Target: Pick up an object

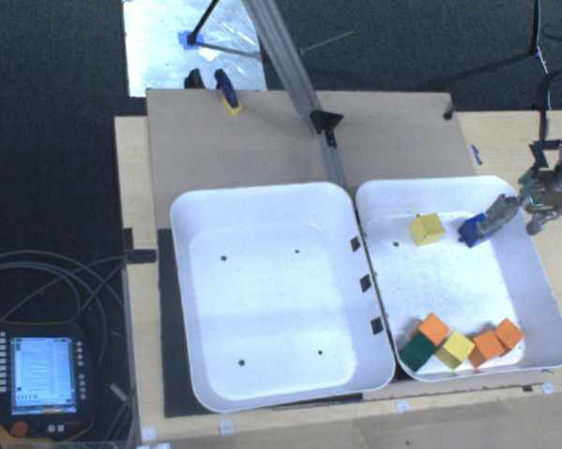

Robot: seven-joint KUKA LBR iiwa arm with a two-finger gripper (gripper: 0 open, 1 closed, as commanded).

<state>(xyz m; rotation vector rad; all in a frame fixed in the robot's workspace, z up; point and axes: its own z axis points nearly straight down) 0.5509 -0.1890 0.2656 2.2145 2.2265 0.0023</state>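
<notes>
Along the right bin's [548,299] near edge lie a green block [417,352], two yellow-and-orange pairs: orange [434,328], yellow [454,350], and two more orange blocks [497,339]. Toward its far edge sits a yellow cube [427,228], with a blue block [471,230] just beside it. My gripper [499,212] reaches in over the far right corner, touching the blue block; how it is set I cannot tell.

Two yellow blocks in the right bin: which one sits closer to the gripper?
The lone yellow block near the bin's far edge, beside the blue block; the other yellow block sits in the near cluster.
</notes>
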